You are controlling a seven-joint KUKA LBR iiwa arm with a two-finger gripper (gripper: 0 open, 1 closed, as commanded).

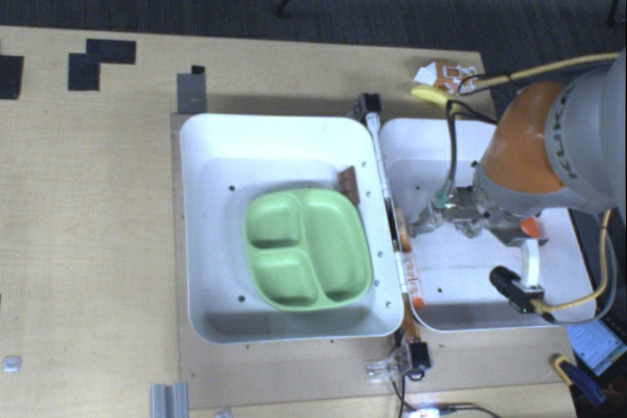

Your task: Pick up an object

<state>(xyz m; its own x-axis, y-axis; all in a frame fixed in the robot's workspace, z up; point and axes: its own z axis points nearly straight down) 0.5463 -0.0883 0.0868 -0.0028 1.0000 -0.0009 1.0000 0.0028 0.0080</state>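
A green divided plate [309, 248] lies in the left bin [211, 210]. A small brown piece [347, 181] rests against that bin's right wall, just past the plate's far corner. My gripper [428, 218] is low in the right bin [441, 147], near its left wall, and the grey and orange arm above it hides much of the bin floor. Nothing shows between its tips. A small orange thing [530, 227] peeks out beside the wrist; what it is, I cannot tell.
Thin orange-brown bits [408, 271] lie along the ridge between the two bins. A crumpled white and orange wrapper [447, 75] sits on the bench behind the right bin. Black marks [98, 62] are on the bench at far left.
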